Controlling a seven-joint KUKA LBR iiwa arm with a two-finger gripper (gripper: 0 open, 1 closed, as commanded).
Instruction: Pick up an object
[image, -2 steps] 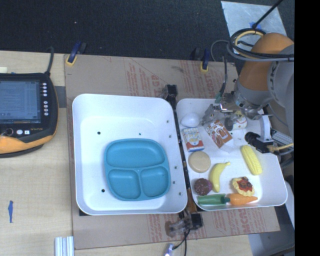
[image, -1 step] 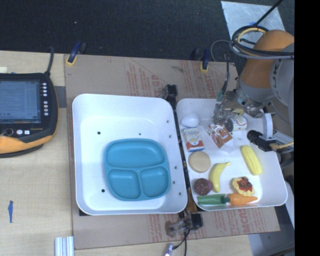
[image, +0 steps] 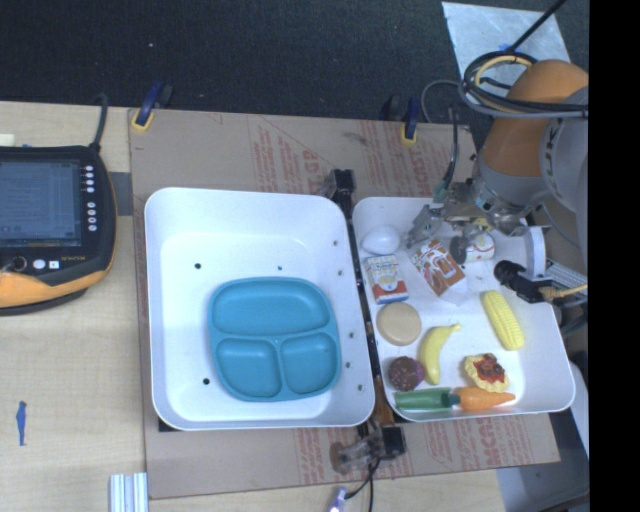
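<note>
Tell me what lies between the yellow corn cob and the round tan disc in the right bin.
In the camera view, a yellow banana lies between the corn cob and the tan disc.

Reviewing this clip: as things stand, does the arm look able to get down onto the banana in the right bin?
Probably yes. The banana lies in the right bin with nothing over it and narrow gaps to its neighbours, the round cookie and the corn cob. The gripper is poised above the same bin's far end.
</note>
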